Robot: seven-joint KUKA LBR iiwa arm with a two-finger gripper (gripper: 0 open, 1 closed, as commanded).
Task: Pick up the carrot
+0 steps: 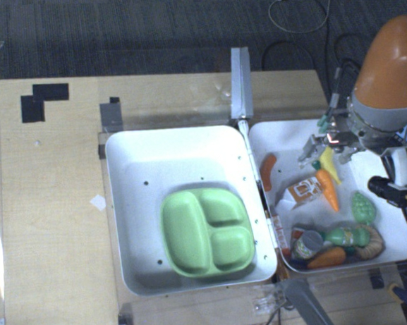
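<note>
Over the right bin [405, 247], the grey arm [388, 71] with its orange band reaches in from the right, its hand [326, 144] lowered above the bin's upper middle. Whether the hand is spread or pressed together cannot be told. The carrot [328, 190] lies just below the hand, slanted, touching a yellow piece [329, 165] and beside a small packet [306, 192] whose label is too blurred to read. A divided green plate [207, 231] sits in the left bin [132, 200].
</note>
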